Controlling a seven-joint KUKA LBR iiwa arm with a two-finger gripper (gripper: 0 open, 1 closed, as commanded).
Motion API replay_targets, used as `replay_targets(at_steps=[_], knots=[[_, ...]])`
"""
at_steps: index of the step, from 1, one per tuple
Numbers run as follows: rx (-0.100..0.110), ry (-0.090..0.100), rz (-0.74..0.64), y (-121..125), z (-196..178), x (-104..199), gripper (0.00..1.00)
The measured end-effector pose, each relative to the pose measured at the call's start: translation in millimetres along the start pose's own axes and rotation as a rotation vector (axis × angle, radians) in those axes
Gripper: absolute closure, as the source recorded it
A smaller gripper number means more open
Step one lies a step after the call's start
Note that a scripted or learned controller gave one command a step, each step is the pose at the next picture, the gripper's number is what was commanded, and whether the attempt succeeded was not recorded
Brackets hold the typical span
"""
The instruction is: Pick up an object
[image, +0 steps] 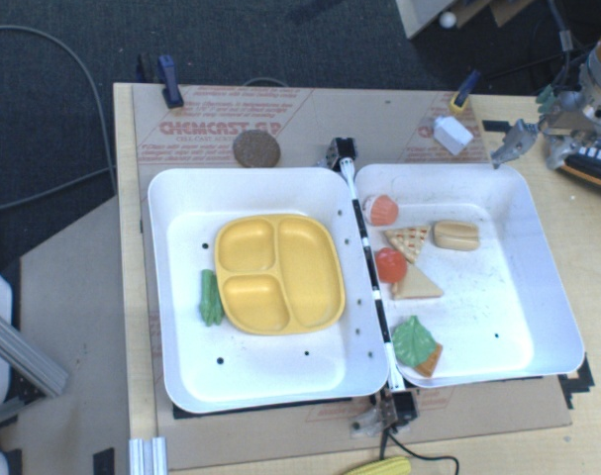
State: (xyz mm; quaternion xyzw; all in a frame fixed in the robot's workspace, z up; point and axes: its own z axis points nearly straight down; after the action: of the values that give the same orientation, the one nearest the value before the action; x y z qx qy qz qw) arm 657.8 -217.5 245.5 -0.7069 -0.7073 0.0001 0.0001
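Note:
The right bin (538,295) holds several toy foods along its left side: a red and white piece (382,209), a waffle wedge (409,240), a tan bread roll (455,235), a red tomato (391,264), a pale sandwich wedge (417,286), a green leaf (412,340) and an orange piece (430,362). In the left bin (171,344) lies a yellow divided plate (278,271) with a green pod (211,298) beside it. My gripper (514,144) hangs beyond the right bin's far right corner, above the bench, apart from every object.
A brown disc (255,149) and a white block (452,134) lie on the cardboard behind the bins. Blue clamps (168,80) (465,89) stand at the back edge. A black divider (364,255) runs between the bins.

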Motion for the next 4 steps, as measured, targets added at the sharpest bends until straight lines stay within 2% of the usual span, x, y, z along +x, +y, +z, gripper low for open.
replay_targets(at_steps=[1, 2, 3, 4], knots=[[0.0, 0.0, -0.001, -28, 161, 33, 0.0], [-0.002, 0.0, -0.001, 9, 160, 76, 0.0], [0.002, 0.0, 0.001, -15, 161, 57, 0.0], [0.0, 0.0, 0.0, -15, 150, 58, 1.0]])
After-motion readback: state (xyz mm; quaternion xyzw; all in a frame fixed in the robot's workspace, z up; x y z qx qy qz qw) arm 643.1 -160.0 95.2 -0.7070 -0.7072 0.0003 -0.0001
